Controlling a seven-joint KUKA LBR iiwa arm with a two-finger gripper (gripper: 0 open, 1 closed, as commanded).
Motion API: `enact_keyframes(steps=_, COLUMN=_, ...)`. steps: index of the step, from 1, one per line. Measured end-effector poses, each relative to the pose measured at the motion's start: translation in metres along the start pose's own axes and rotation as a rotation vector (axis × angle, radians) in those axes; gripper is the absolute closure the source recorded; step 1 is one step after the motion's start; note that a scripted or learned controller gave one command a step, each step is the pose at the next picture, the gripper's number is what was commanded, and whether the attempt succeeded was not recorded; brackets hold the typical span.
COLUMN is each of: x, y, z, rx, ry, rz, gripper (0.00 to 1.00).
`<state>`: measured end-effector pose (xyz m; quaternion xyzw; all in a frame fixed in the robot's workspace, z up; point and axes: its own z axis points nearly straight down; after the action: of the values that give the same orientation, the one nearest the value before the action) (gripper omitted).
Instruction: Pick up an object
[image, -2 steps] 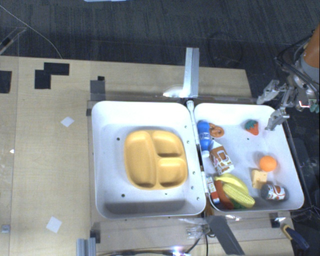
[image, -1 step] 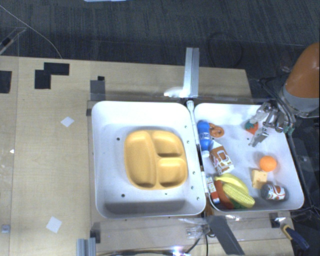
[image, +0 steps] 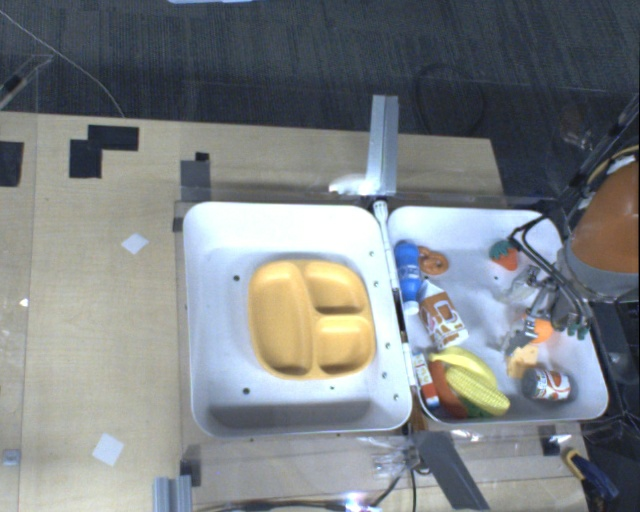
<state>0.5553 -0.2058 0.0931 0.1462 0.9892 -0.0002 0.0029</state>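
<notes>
the gripper (image: 530, 318) hangs low in the right bin (image: 470, 225), on the arm's (image: 608, 235) side of it, its dark cables and metal parts tangled in view; whether its fingers are spread or pressed together i cannot tell, and nothing can be seen pinched between them. just beside its tip lies a small orange piece (image: 541, 327), and under that a pale yellow wedge, perhaps toy cheese (image: 522, 357). both look like light, stiff, smooth plastic, likely to skid unless taken across their narrow sides. near them sits a small can (image: 547, 384), round, hard and glossy, best taken across its body. farther off in the same bin are a corn cob (image: 477, 390) with a bumpy skin and a banana (image: 463, 361) on it, both curved and slick, a boxy carton (image: 443, 317) with flat faces that should grip well, a blue bottle (image: 407, 268) along the wall, a brown cookie (image: 433, 263) lying flat and hard to get under, and an orange carrot-like toy (image: 505, 254). the left bin (image: 215, 300) holds a yellow divided tray (image: 310, 317), wide, rigid and shallow.
</notes>
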Motion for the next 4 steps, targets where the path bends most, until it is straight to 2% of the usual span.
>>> enact_keyframes(steps=1, x=-0.058, y=0.029, z=-0.042, rx=-0.001, ry=-0.005, rz=0.3, gripper=0.0)
enact_keyframes(steps=2, x=-0.015, y=0.005, z=0.004, rx=-0.002, ry=-0.007, rz=0.405, gripper=0.0)
enact_keyframes(steps=3, x=0.039, y=-0.011, z=0.004, rx=-0.004, ry=-0.009, rz=0.601, gripper=0.0)
enact_keyframes(steps=4, x=0.057, y=-0.017, z=-0.013, rx=0.001, ry=0.0, rz=0.908, gripper=0.0)
